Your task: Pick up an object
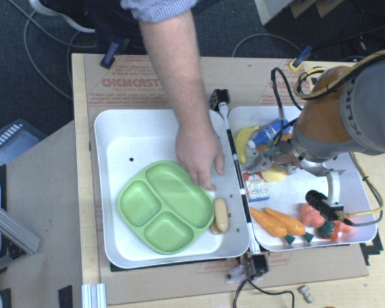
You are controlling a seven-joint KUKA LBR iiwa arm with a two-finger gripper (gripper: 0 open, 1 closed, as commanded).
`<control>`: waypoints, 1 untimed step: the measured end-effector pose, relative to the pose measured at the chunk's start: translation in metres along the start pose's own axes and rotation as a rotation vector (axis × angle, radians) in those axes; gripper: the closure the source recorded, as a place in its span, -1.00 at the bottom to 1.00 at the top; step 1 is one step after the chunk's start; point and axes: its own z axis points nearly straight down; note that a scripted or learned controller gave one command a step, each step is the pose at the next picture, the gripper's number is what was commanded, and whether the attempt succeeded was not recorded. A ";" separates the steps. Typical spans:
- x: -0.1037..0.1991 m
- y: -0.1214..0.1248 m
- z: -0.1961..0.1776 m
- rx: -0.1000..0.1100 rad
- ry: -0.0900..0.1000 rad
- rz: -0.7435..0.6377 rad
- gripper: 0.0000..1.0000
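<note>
My gripper (267,158) hangs low over the back left part of the right bin (362,178), under the grey and orange arm (340,114). Close around it lie a yellow banana (246,141), a blue and white bottle (270,133) and a yellow piece (276,175). A small white packet (256,188) sits just in front of it. Two carrots (280,222) and a red and pink toy (316,216) lie along the bin's front.
A person's arm (179,63) reaches into the left bin (115,140), the hand (199,156) resting on a green divided plate (163,207). A tan bread-like piece (220,215) lies by the plate's right edge, near the divider between the bins.
</note>
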 end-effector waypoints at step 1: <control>-0.019 -0.064 0.000 0.002 -0.001 0.002 -1.00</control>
